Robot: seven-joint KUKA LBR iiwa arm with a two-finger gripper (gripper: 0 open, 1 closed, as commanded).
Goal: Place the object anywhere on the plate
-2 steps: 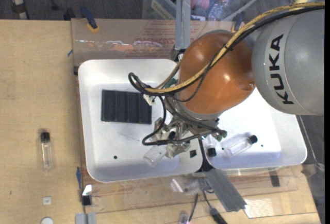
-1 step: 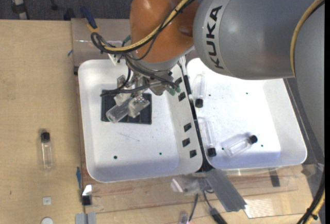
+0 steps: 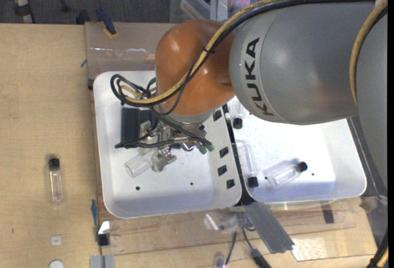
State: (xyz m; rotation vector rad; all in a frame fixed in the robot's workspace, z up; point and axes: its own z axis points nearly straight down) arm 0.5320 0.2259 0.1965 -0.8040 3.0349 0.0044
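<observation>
- Camera view, watching from my desk: the arm (image 3: pixel 295 57) comes in from the right and hangs over the left bin (image 3: pixel 178 196), with the gripper (image 3: pixel 165 145) low in the middle of it.
- Honestly can't tell how the gripper is set. It's a tangle of metal and cables from up here, so I won't claim it has hold of anything.
- A clear vial (image 3: pixel 138 166) lies on the left bin's floor just beside the gripper, on its lower-left side, maybe touching. Its long axis runs roughly left-right with a slight tilt.
- Second clear vial with a dark cap (image 3: pixel 284 172) lies in the right bin (image 3: pixel 345 180), well apart from the gripper.
- Third small vial (image 3: pixel 55 179) sits out on the wooden bench (image 3: pixel 37 88), left of both bins.
- My guess is the nearby vial is the object. I don't see a plate I can pick out.
- So the next move hinges on that small lower-left offset.
</observation>
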